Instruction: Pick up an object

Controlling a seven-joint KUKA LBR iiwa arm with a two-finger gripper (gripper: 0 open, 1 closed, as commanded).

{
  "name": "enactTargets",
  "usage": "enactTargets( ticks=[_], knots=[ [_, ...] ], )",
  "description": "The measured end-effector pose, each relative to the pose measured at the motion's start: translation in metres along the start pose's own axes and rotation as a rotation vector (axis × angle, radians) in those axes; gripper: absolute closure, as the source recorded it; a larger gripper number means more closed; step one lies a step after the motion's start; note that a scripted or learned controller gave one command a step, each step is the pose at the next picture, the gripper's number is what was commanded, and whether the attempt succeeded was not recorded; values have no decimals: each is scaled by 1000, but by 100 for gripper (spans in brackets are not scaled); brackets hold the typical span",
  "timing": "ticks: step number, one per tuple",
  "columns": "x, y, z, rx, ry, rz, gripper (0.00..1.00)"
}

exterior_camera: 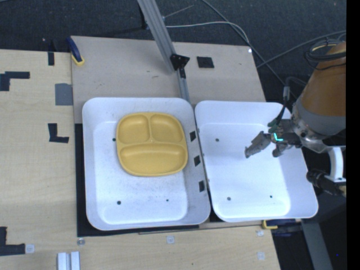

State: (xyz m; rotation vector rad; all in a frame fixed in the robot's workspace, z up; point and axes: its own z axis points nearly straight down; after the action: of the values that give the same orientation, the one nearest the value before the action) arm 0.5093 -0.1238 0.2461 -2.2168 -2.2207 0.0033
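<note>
Yellow divided plate (152, 144), at 9 o'clock from the claw (263, 145): apparently light, stiff, slick plastic; best pinched at its raised rim. Claw state cannot be told.

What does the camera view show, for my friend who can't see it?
A yellow divided plate lies in the left white bin. A grey and orange robot arm reaches in from the right, its gripper over the right white bin, with nothing between its fingers. Both bins sit side by side on a wooden bench.
</note>
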Motion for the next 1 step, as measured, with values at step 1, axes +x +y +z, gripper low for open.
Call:
enactTargets(
  ticks=[1],
  knots=[
    [0,1,-1,-2,0,0,0]
  ],
)
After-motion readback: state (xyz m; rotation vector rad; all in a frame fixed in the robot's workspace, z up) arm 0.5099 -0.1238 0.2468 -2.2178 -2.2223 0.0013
